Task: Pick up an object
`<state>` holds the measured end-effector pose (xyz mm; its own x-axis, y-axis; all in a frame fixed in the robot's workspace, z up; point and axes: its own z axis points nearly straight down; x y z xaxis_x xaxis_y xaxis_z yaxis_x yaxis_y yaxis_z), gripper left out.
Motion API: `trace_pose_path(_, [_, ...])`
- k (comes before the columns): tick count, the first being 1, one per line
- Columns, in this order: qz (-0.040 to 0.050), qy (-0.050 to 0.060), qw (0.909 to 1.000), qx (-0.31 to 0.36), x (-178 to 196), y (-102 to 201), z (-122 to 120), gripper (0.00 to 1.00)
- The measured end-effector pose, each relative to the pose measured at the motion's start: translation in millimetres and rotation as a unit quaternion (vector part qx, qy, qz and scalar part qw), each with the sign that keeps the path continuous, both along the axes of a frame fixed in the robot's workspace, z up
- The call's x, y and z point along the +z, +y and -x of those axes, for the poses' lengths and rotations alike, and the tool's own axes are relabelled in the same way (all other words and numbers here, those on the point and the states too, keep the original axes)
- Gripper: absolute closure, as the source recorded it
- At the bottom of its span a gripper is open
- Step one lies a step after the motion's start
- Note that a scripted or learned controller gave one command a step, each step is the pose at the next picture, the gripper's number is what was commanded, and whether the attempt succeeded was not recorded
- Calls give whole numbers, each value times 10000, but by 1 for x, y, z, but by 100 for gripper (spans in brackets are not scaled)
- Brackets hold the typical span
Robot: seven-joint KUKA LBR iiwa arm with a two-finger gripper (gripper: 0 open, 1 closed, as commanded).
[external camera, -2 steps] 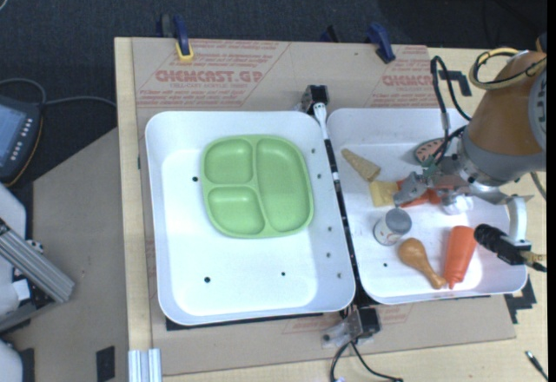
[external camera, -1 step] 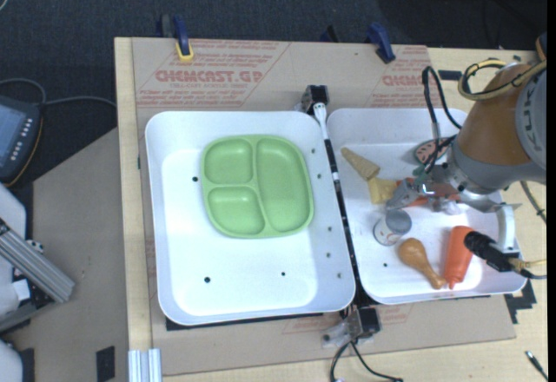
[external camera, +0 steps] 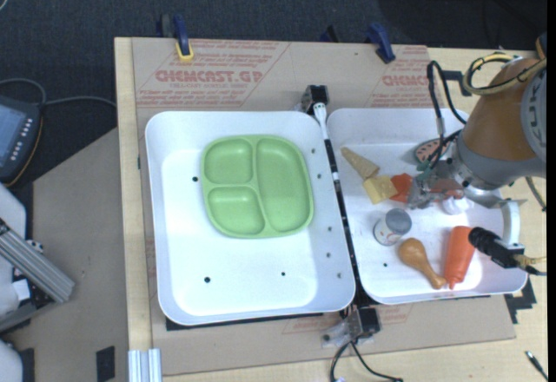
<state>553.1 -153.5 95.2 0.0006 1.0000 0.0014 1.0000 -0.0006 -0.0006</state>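
Note:
The right bin (external camera: 486, 285) holds several small toys. A tan cone (external camera: 360, 163) lies at its upper left, with a yellow block (external camera: 377, 190) and a red piece (external camera: 401, 186) just below it. Further down are a grey can (external camera: 393, 225), a brown drumstick (external camera: 418, 260) and an orange carrot (external camera: 458, 253). My gripper (external camera: 427, 190) is low in this bin, right beside the red piece, with a round pinkish toy (external camera: 427, 150) just above it. A small white item (external camera: 455, 207) lies close to its right. Nothing shows clearly held.
The left bin (external camera: 174, 267) carries a green divided plate (external camera: 258, 185). The arm's grey body and orange band (external camera: 499, 124) hang over the right bin's upper right part. Cables run along the bench's right edge, and clamps sit at the back edge.

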Motion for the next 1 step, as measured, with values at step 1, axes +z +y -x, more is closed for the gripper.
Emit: trace_pose_path(1, [21,-43,10000,7,64,0,-2,100])
